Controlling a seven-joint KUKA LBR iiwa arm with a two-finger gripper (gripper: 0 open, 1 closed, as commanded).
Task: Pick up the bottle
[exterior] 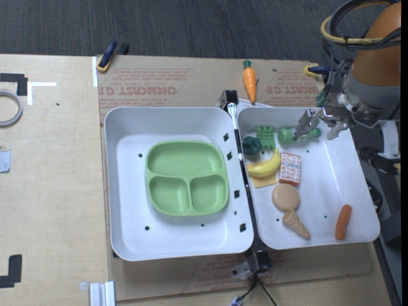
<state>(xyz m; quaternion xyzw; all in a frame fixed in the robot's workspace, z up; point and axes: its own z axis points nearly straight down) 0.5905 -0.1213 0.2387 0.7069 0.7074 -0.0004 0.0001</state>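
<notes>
1. Here, the right bin (357, 171) serves as landmark; the grey arm (373, 75) hangs over its far right corner.
2. The gripper (310, 125) pinches the green bottle (294, 134), lying near that bin's far wall.
3. The bottle looks light, stiff, slippery plastic; its body seems the best hold.

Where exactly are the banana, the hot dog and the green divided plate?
banana (265, 166): camera view, middle of its yellow curve.
hot dog (343, 222): camera view, middle of its orange length.
green divided plate (187, 159): camera view, floor of its big top compartment.
</notes>
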